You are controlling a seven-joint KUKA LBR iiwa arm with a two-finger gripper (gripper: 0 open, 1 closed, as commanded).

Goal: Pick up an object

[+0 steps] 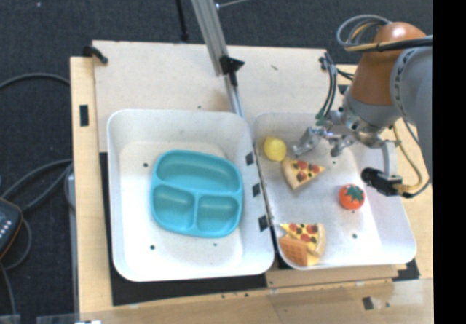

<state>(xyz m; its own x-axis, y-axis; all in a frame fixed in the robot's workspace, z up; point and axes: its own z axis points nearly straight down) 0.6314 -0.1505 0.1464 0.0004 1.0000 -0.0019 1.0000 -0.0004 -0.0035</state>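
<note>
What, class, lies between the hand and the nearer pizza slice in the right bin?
Nothing visible does. The hand hangs just above and right of the pizza slice, with bare bin floor between them. The lemon sits off to the slice's left, the tomato to its lower right.

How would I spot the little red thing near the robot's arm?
Look in the right-hand white bin. Near its right side, below the gripper, sits a small round tomato, apart from the rest. Its neighbours are two pizza slices and a yellow ball; it alone is red with a green top.
</note>
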